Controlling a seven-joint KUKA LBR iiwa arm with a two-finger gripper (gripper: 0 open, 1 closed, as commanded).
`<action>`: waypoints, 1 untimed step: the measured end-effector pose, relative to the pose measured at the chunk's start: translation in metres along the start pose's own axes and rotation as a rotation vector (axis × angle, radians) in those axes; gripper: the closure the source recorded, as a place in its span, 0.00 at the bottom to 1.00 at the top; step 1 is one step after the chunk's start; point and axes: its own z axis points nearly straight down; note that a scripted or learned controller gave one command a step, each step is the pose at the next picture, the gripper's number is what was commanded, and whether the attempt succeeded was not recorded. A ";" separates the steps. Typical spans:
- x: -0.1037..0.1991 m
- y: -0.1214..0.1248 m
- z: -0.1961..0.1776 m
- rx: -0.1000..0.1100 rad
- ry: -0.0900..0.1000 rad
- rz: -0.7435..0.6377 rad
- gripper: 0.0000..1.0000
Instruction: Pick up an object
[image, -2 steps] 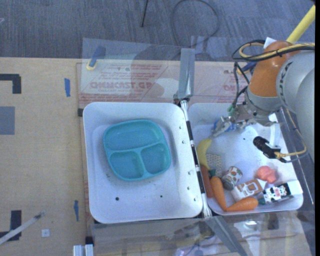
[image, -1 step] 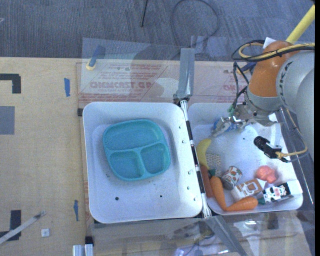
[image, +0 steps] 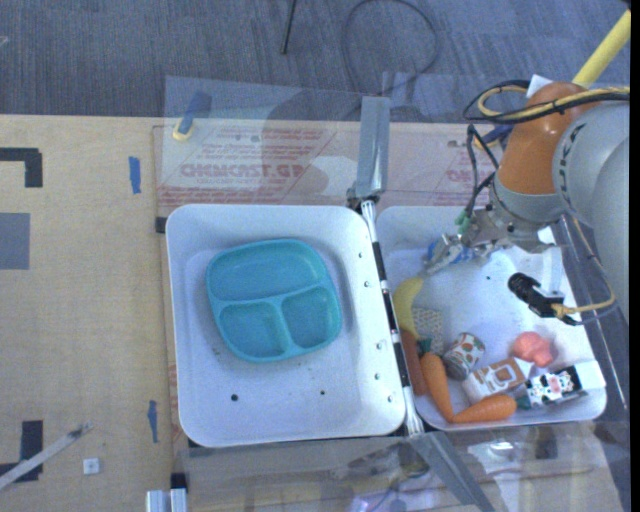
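Cut off by the right edge: the grey arm (image: 600, 170), its bulk running out of frame. Fingertips of the gripper (image: 452, 250) too small and blurred against the right bin (image: 590, 400) to tell their spacing. Below the gripper, one carrot (image: 410, 360) partly hidden along the bin's left wall. Print on the small cartons (image: 500, 378) unreadable.

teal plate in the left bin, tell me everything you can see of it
The teal plate is a divided tray with rounded corners, looking like smooth moulded plastic. It has three compartments: one long one across the far side and two smaller ones side by side nearer the camera. It lies flat and right way up, turned slightly askew, roughly in the middle of the left bin, resting on the bin's floor. Nothing lies in its compartments and nothing else touches it.
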 end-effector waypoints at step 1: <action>0.000 -0.002 -0.006 0.009 0.001 0.000 1.00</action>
